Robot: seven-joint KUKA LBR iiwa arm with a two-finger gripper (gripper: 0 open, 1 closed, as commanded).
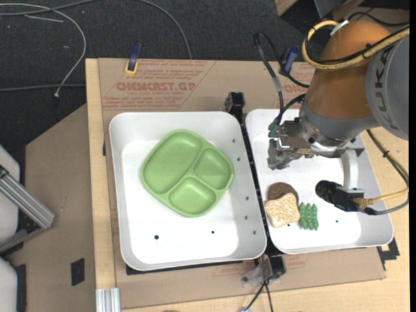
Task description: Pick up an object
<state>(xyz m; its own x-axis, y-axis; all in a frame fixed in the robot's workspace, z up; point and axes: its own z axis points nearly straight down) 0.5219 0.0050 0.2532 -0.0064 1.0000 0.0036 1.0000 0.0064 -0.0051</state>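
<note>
In the right bin (364,236), near its front left, lie a round brown patty (281,191), a tan slice of toast (281,210) overlapping its lower edge, and a small green pea pod cluster (308,216) just to the right. My gripper (281,160) hangs over the left part of this bin, a little behind the brown patty. It is open, and nothing shows between its fingers. The grey and orange arm covers the back right of the bin.
The left bin (123,174) holds a green divided plate (187,171) in its middle. A black divider rail (246,168) runs between the two bins. Cardboard lies under both bins, and cables trail across the dark floor behind.
</note>
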